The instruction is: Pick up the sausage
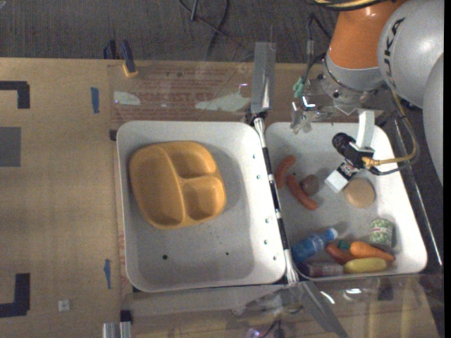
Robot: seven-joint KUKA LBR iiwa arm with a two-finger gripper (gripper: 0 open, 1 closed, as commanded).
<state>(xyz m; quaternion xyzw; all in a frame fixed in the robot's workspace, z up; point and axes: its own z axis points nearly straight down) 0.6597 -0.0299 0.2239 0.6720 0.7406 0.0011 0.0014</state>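
Claw (304, 117) hangs over the far left corner of the right bin (417, 239), close to the divider between the two bins; whether it is spread or closed cannot be told from this angle, and nothing is seen held in it; it touches none of the objects. The sausage (285, 170) lies on the bin floor nearer the camera than the claw, close to the left wall, tilted; just beside its lower end sits a small brown round lump (310, 184), and a second reddish link (303, 198) lies slantwise just past that, so the three crowd together. To the right of them rests a tan round piece (360, 193); along the near wall are a blue bottle (314, 243), an orange carrot (366, 249), a yellow piece (365, 265) just in front of the carrot, and a small green cup (381, 231) near the right corner. The left bin (190, 263) holds a yellow divided plate (177, 183), well apart from the claw.
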